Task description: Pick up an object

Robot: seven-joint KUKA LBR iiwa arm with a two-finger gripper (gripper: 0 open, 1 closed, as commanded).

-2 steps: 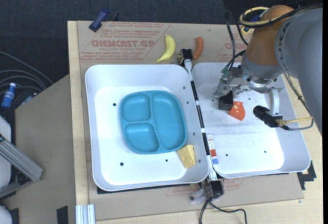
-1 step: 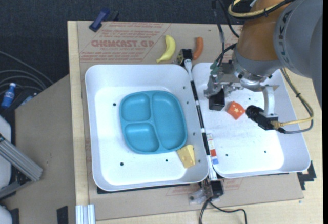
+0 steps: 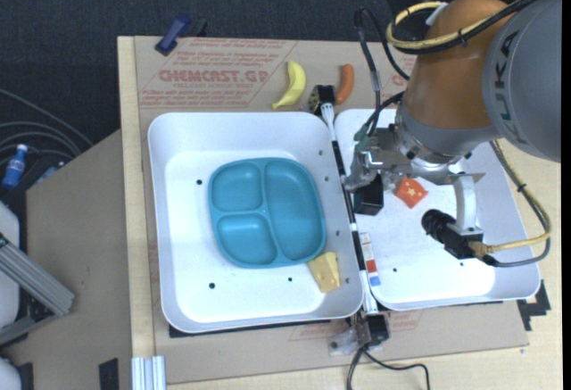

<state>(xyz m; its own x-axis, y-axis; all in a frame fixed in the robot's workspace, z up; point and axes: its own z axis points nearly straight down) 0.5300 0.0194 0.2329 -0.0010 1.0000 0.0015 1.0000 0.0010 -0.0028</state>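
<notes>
Gripper [image 3: 364,185] low over the right bin [image 3: 500,286], at its left wall beside the divider between the two bins; whether it is spread or closed cannot be told from this angle, the wrist and cabling cover it. Nothing seen clamped in it. Nearest candidate: a small orange-red piece [image 3: 410,193] lying on the right bin floor, just beside the gripper on the side toward the arm, partly tucked under the wrist. No clear long axis on it; looks roughly squarish, so approach angle likely matters little. Left bin [image 3: 169,228] holds a blue divided plate [image 3: 268,211] in the middle and a yellow wedge [image 3: 326,271] touching the plate's near right corner, close to the divider. Wedge lies across the divider from the gripper, toward the camera. Outside the bins, on the cardboard at the far edge: a banana [image 3: 291,85] and an orange carrot-like piece [image 3: 344,82]. Judgement: pick not yet made; the orange-red piece is the shortest reach, needing a small sideways shift.
</notes>
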